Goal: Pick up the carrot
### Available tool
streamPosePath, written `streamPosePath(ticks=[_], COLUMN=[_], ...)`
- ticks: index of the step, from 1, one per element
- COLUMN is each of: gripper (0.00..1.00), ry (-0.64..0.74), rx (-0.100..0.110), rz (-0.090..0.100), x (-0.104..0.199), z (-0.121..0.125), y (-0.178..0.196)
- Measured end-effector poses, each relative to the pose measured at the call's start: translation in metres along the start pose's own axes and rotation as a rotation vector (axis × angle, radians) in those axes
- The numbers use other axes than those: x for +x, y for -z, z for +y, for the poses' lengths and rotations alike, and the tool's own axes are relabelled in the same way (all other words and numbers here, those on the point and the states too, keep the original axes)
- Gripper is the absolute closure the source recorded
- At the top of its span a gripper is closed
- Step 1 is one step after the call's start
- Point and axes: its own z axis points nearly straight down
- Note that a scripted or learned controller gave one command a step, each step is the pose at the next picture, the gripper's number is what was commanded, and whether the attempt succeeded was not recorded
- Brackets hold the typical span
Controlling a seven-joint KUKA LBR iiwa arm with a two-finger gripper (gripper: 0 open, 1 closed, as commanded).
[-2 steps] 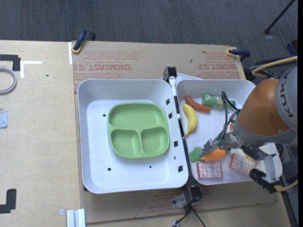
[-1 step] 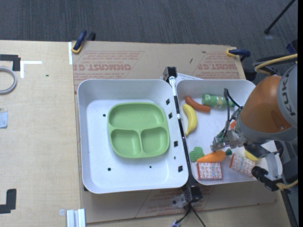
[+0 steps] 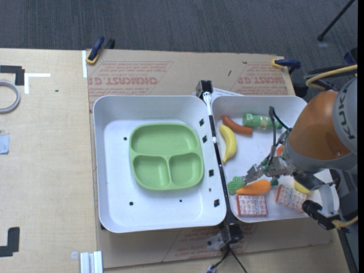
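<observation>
Orange and tapered, the plastic carrot point(image 3: 254, 187) with its green leafy top point(image 3: 236, 183) is seen lying in the right white bin point(image 3: 259, 103), just above a red-and-white printed card point(image 3: 251, 205). A second small printed packet point(image 3: 292, 197) lies to its right. The two-finger gripper point(image 3: 263, 171) is poised right over the carrot; whether it is spread or pinching cannot be told. Farther back, a yellow banana point(image 3: 228, 142), a red sausage-shaped toy point(image 3: 237, 126) and a green bottle point(image 3: 257, 120) are found. A green divided plate point(image 3: 167, 156) sits in the left white bin point(image 3: 108, 169).
</observation>
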Motion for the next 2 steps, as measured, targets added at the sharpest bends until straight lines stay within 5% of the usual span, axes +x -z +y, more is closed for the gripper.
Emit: streamPosePath(ticks=[1,2], gripper=[0.0,0.0], ry=[0.295,0.408], rx=[0.023,0.021], rz=[0.023,0.024], x=[-0.001,-0.002], z=[-0.008,0.003], y=[-0.016,-0.017])
